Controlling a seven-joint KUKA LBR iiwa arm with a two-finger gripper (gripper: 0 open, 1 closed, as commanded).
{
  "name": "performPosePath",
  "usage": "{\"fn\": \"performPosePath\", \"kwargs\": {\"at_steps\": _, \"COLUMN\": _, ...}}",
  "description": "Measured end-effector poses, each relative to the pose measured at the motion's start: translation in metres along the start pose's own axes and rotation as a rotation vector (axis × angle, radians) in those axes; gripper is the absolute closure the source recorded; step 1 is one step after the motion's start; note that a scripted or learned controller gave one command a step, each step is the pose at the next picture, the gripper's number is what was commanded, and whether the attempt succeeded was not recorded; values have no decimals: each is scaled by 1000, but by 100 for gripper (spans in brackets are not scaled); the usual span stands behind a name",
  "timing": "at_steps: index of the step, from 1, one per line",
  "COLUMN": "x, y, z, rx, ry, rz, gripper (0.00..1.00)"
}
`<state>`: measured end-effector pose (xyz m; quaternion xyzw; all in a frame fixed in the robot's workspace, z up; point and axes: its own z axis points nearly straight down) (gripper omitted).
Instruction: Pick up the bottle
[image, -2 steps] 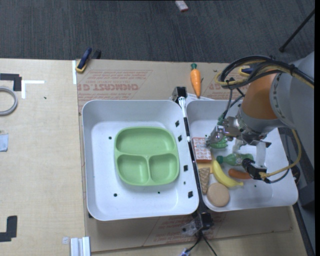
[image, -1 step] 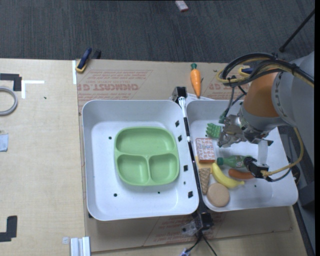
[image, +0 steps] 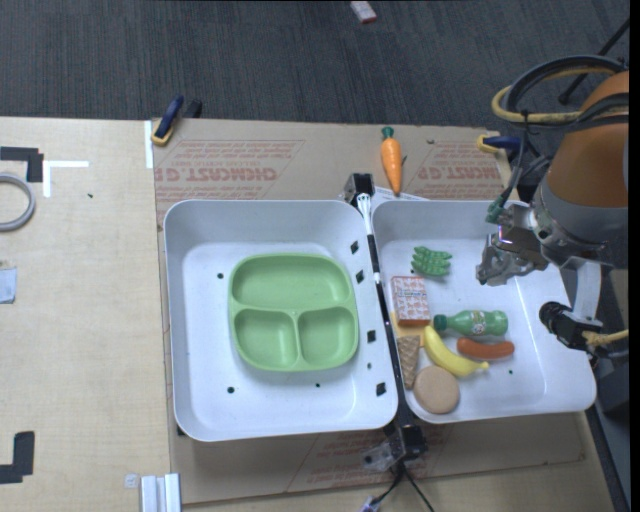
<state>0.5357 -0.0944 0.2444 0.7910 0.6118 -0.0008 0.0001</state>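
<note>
Gripper (image: 497, 266), a dull metal two-finger tool on my grey arm with its orange band, hangs over the upper right of the right-hand shallow white plastic bin (image: 560, 385); I cannot tell whether it is released or clenched, and I see nothing between its tips. Just left of it lies a small knobbly green plastic vegetable (image: 432, 261). Below it, apart from it, lies the small green plastic bottle (image: 471, 323), on its side, cap toward the left, with a pale label around its body. A glossy red-orange sausage (image: 485, 349) lies just below the bottle, beside a curved yellow banana (image: 448, 355). A flat printed snack packet (image: 410, 301), a tan wafer (image: 408, 360) and a round beige bun (image: 437, 390) lie further left. In the left-hand white bin (image: 190, 330) I see a smooth light-green three-compartment tray (image: 294, 311).
</note>
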Motion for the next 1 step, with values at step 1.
{"fn": "performPosePath", "kwargs": {"at_steps": 1, "x": -83, "y": -39, "z": -9, "rx": 1, "ry": 1, "rz": -23, "gripper": 100}}
